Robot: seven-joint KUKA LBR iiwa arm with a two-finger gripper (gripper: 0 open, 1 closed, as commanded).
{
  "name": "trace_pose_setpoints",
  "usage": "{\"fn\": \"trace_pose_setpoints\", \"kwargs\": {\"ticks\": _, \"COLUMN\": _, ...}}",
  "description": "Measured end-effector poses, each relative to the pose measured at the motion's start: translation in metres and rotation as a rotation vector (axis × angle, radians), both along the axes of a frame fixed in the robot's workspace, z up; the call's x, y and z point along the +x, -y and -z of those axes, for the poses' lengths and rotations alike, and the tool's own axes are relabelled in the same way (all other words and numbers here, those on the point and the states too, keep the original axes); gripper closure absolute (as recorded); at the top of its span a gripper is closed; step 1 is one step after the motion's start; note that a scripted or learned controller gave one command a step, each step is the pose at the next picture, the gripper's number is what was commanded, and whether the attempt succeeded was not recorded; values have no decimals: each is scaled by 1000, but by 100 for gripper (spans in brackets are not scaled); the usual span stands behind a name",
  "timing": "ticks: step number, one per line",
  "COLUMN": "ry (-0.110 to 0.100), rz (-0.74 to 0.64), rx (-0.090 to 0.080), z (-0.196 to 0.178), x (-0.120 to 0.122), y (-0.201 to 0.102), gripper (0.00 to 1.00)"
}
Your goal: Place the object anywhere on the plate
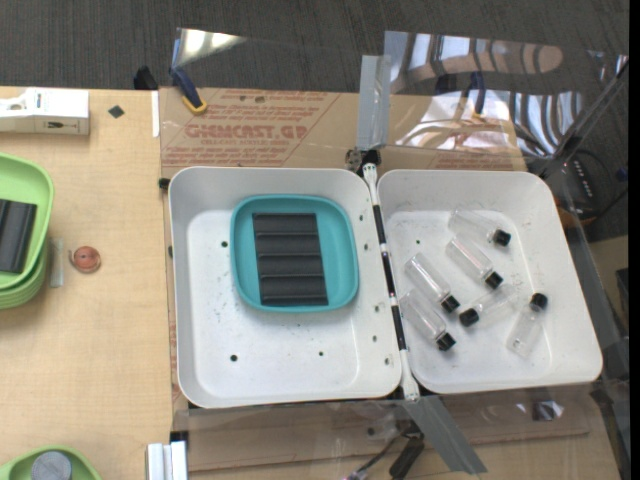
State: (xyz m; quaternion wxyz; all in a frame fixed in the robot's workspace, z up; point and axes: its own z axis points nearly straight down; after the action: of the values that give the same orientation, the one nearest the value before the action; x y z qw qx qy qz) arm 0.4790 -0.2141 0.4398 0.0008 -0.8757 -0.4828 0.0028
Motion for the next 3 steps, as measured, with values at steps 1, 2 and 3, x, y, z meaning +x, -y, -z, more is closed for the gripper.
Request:
{"fn": "trace_pose_setpoints", "kwargs": {"ticks": 1, "ry": 1, "rz": 112, "rx": -1, "z": -1, "x": 0, "y": -1, "gripper": 0}}
{"fn": "trace_pose_setpoints", "kwargs": {"ticks": 2, "ry": 2, "rz": 241, "rx": -1, "z": -1, "x": -1, "y": 3, "gripper": 0}}
{"fn": "trace_pose_setpoints", "kwargs": {"ticks": 3, "ry": 2, "rz": 381, "rx": -2, "z": 0, "x": 2, "y": 4, "gripper": 0}}
